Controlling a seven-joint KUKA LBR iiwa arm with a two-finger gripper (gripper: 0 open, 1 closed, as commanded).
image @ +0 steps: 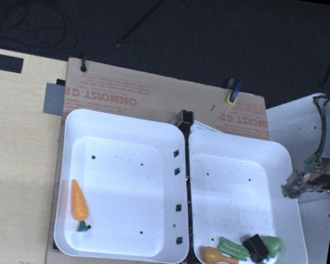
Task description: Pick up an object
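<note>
Approach not begun — the gripper point(298, 185) waits just outside the right bin point(239, 171), jaw state impossible to tell, so next it must reach the carrot point(78, 200) in the left bin point(120, 177).

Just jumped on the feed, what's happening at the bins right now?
Nothing is being handled at this moment. The arm's hand sits off the right bin's right edge, outside it, with no object in it. A carrot lies near the front left corner of the left bin. In the right bin's front corner sit an orange pear-shaped toy, a green piece, a black block and another green piece, clustered together.
</note>
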